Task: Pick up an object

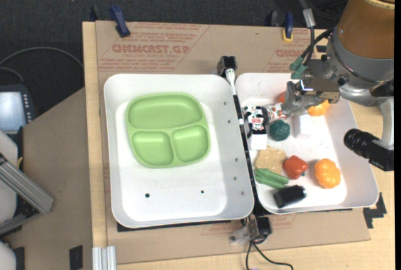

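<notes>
The gripper is held low over the right bin, near a dark green ball and an orange piece; whether its grasping part is released or clenched cannot be told; the approach step is judged underway; a centred descent is called for next.

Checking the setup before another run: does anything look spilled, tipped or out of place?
Nothing stands out. The green three-compartment plastic tray lies flat in the left white bin; the small toy foods stay inside the right white bin, and the gripper sits above them.
</notes>
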Motion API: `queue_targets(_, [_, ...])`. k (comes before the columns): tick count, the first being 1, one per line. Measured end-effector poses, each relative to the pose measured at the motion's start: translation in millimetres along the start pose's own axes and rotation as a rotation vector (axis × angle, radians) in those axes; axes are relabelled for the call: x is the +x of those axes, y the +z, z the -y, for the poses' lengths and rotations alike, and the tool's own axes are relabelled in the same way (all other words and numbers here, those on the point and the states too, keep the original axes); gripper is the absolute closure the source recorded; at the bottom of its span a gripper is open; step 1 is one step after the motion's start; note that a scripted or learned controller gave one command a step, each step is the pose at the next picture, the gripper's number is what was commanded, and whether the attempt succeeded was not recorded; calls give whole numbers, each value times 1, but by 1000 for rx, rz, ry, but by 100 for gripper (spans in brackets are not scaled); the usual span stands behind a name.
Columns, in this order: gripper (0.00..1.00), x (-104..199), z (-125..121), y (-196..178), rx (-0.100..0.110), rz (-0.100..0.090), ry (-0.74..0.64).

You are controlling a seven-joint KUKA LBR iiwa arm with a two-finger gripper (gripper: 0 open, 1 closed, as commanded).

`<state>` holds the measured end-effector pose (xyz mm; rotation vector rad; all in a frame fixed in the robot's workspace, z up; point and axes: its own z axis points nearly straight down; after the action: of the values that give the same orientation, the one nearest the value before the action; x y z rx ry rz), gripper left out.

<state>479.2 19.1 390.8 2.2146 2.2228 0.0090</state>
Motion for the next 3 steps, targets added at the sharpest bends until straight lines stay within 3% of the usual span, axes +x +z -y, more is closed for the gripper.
queue_targets(1, [100, -5, 0, 15, 9, 1, 5])
queue_targets(3, [100, 58, -1, -37, 1, 0, -1])
